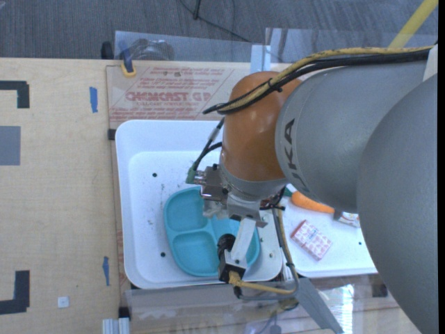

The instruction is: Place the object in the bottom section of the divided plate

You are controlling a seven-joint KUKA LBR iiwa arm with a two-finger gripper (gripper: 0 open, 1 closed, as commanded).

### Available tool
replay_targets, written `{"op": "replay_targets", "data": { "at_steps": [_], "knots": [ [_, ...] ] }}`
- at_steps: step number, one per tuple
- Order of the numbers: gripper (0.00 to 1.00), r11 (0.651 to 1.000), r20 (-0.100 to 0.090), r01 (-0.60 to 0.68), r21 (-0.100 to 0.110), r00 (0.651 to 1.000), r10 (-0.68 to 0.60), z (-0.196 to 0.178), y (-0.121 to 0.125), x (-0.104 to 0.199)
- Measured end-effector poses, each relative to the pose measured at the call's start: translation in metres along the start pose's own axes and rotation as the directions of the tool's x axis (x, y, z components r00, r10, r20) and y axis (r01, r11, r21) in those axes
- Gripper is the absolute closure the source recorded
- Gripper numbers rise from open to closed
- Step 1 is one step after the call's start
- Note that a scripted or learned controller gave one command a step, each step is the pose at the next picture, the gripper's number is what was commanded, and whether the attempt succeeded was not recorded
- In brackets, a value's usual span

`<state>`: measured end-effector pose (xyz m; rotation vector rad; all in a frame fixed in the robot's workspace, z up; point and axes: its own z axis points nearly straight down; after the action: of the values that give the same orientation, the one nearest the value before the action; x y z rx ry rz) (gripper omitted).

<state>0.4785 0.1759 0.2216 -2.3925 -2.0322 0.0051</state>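
While my grey arm's gripper [231, 213] hangs right over the blue-green divided plastic plate [183, 248], I cannot tell if it is open or closed.

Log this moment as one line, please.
arm over plate | plate in left bin | carrot, packet in right bin
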Motion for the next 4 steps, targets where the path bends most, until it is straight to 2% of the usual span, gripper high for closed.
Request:
{"op": "replay_targets", "data": {
  "at_steps": [1, 2, 3, 4],
  "knots": [
    [1.0, 0.994, 0.0, 0.108, -0.004, 0.994, -0.108, -0.022, 0.007, -0.035],
    [1.0, 0.998, 0.0, -0.059, 0.0, 0.998, 0.059, 0.004, -0.001, 0.008],
    [1.0, 0.995, 0.0, 0.103, -0.005, 0.995, -0.103, 0.038, 0.075, -0.002],
    [1.0, 0.991, -0.005, 0.135, -0.02, 0.991, -0.135, 0.107, 0.021, -0.028]
  ]
}}
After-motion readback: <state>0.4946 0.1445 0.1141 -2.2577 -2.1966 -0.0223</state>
